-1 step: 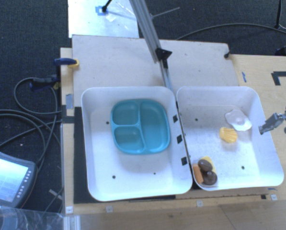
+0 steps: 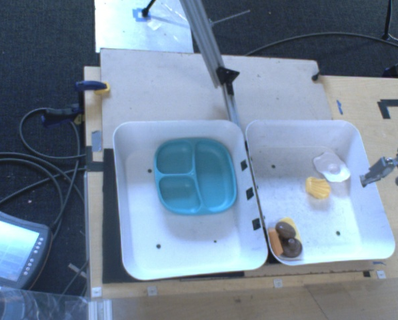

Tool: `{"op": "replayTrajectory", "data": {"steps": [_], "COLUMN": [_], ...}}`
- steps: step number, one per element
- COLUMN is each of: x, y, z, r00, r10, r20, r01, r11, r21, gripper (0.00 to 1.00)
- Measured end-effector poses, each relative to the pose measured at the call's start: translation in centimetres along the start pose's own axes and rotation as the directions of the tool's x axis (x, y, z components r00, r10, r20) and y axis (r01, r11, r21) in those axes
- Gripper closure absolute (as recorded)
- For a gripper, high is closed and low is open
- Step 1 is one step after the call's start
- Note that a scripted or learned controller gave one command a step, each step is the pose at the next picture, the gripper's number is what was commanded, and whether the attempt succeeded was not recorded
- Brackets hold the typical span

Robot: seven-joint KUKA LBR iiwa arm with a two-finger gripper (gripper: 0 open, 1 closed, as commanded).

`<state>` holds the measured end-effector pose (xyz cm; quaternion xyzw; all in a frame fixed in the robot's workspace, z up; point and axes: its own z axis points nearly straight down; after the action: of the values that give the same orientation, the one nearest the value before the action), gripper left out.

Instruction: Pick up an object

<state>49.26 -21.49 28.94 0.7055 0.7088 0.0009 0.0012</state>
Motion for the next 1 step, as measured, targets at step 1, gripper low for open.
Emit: {"op": "replayTrajectory", "data": {"steps": [1], "x": [0.83], "y": [0.38], "z": [5.81], "r00": [1.000], "r10": [0.003], "r20": [-0.002], "r01": [-0.003], "r11": [1.000], "r21": [0.006], "gripper": [0.00]}}
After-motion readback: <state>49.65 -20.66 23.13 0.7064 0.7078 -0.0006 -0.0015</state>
